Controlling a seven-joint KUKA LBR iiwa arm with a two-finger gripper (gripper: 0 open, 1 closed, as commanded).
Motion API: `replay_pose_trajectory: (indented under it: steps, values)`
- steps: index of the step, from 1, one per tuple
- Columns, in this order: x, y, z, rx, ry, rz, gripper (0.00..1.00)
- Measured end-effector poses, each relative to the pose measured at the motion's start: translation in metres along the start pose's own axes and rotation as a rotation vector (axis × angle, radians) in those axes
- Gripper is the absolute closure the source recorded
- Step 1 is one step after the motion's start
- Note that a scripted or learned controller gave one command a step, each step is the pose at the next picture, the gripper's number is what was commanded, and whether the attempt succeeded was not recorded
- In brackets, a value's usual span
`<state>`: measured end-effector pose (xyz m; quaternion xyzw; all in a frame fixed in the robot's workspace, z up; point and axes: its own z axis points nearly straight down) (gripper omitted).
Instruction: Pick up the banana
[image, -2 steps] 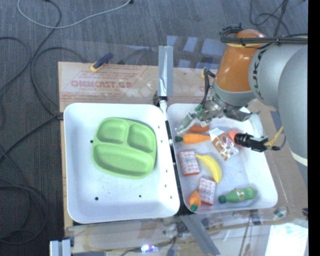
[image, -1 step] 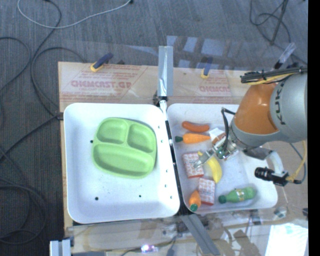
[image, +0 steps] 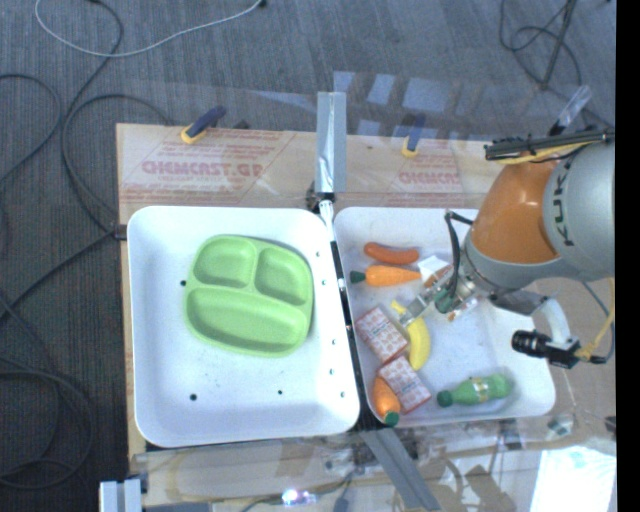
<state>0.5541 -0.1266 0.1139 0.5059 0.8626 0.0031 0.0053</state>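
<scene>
The yellow banana (image: 418, 341) lies in the right bin (image: 520, 405), near its middle, with its long axis running from upper left to lower right. My gripper (image: 438, 297) hangs just above and to the right of the banana's upper end, close to it. The grey arm with its orange band (image: 512, 220) comes in from the right and hides the bin's far right corner. The banana rests on the bin floor.
In the right bin, a red sausage (image: 392, 253) and a carrot (image: 388, 276) lie behind the banana. Two patterned boxes (image: 381, 333) (image: 404, 383) sit to its left, with a second carrot (image: 386, 398) and a green bottle (image: 478, 390) in front. The left bin (image: 160, 400) holds a green divided plate (image: 250, 293).
</scene>
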Motion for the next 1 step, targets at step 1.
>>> replay_pose_trajectory:
  steps: [1]
  values:
    - [0.0442,0.0561,-0.0687,0.014,0.005,0.286,1.00]
